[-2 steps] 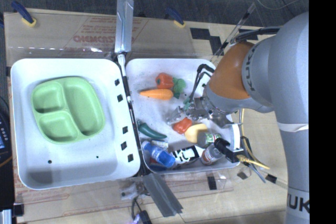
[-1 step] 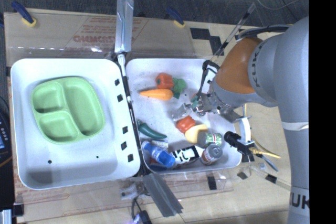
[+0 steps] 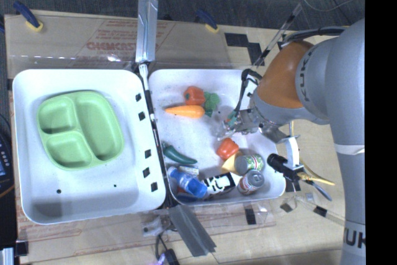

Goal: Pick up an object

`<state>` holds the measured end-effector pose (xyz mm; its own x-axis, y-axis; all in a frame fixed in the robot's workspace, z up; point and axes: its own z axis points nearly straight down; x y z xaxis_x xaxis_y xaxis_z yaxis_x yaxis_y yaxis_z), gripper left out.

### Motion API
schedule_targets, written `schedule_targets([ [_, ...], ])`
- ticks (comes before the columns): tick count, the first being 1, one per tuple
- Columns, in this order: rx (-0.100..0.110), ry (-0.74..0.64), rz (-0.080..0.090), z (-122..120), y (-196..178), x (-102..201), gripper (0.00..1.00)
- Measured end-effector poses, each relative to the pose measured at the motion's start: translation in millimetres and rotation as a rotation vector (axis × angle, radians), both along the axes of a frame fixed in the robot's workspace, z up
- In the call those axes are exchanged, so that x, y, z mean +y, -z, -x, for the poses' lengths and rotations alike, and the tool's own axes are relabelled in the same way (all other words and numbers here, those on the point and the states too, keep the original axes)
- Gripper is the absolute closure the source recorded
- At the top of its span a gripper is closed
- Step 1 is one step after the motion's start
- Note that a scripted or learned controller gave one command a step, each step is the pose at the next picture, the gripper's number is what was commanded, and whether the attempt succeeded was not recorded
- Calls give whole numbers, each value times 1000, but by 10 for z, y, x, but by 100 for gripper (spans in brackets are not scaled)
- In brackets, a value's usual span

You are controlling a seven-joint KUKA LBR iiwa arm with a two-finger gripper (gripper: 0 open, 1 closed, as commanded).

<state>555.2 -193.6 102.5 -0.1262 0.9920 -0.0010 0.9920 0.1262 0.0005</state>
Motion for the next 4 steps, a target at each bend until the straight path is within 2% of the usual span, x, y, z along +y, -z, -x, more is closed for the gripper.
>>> schedule_targets([
  [1, 0, 0, 0, 0, 0, 0, 0],
  [2, 4, 14, -2, 395, 112, 218, 0],
  [3, 3, -234, -3, 519, 103, -163, 0],
  [4, 2, -91, -2, 58, 109, 643, 0],
])
